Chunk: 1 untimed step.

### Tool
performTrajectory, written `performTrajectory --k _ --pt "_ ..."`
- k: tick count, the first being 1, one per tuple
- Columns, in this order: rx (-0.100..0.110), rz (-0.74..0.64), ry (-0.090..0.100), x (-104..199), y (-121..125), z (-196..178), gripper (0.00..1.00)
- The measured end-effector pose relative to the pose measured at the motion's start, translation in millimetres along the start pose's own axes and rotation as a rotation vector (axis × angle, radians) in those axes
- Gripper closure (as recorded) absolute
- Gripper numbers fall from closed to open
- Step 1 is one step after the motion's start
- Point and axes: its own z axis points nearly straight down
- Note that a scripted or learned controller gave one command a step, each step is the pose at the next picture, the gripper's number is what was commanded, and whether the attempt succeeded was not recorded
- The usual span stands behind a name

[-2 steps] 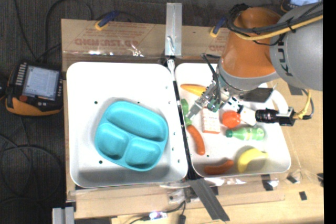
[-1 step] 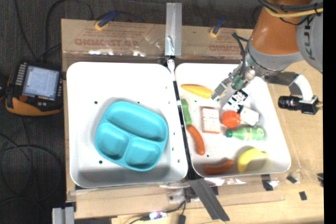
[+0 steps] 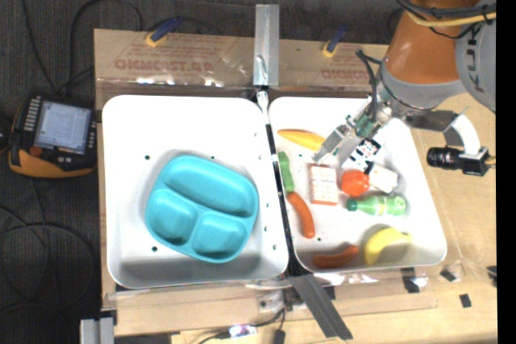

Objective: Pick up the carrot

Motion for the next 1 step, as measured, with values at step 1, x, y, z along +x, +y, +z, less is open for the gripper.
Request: performTrajectory --k 1 --pt "0.002 -0.101 -0.002 -37.3 29.7 61.2 0.00"
